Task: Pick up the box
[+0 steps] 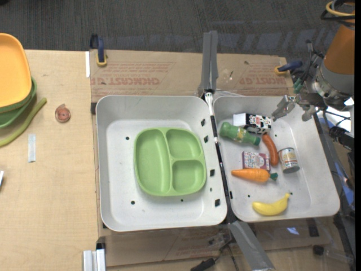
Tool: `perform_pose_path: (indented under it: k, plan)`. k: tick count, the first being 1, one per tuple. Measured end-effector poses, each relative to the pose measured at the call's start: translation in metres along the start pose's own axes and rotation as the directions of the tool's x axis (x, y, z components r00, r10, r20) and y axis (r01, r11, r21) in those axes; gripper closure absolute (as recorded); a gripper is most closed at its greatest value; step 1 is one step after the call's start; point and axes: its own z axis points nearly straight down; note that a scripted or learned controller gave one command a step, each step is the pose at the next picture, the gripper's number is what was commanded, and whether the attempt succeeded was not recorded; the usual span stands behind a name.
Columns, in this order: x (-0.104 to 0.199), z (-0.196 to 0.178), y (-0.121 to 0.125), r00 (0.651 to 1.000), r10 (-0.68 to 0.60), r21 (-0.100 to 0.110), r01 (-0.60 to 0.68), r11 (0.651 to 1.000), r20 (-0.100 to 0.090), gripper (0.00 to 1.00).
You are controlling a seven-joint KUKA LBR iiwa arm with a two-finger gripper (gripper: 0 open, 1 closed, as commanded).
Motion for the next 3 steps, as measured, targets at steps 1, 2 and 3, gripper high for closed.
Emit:
perform_pose_path:
  k: [1, 2, 3]
  plan:
    - [0.042, 0.101, -0.013, 1.0, 0.026, -0.01, -0.026, 1.0, 0.001, 0.0]
    - [0.072, 0.115, -0.053, 0.998, -0.066, -0.001, 0.066, 0.998, 0.0, 0.0]
    - [0.07, 0.106, -0.053, 0.998, -0.061, -0.001, 0.061, 0.998, 0.001, 1.0]
